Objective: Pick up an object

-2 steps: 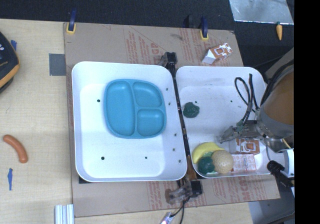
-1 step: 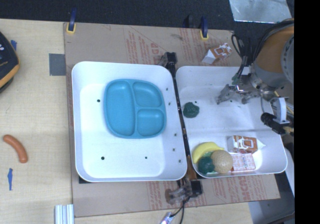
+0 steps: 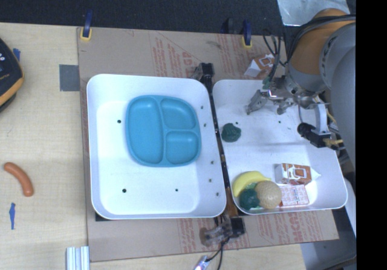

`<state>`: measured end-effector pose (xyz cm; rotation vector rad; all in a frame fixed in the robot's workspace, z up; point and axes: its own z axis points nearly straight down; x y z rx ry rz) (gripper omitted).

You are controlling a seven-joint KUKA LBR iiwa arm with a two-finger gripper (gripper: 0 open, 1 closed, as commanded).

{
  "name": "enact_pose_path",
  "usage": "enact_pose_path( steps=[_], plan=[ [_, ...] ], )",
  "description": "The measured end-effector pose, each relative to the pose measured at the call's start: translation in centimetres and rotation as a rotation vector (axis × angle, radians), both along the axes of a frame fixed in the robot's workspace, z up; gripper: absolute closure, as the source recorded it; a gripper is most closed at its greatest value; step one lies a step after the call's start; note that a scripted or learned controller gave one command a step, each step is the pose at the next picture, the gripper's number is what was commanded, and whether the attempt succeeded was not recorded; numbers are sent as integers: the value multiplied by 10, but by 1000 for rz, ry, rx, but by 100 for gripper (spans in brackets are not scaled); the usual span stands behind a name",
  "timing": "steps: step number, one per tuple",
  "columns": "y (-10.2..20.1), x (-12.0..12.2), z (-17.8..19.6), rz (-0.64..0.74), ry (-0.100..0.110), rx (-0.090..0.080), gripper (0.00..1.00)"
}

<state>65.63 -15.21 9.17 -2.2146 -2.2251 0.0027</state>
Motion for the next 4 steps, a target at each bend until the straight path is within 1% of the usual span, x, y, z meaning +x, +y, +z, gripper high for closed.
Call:
enact_pose_path(
  steps=[1, 2, 3, 4],
  plan=[
    [42, 0, 0, 1, 1, 1, 0],
    [52, -20, 11, -2, 1, 0, 0],
    [56, -50, 0, 0, 1, -1, 0],
    [59, -50, 0, 0, 0, -1, 0]
  ],
)
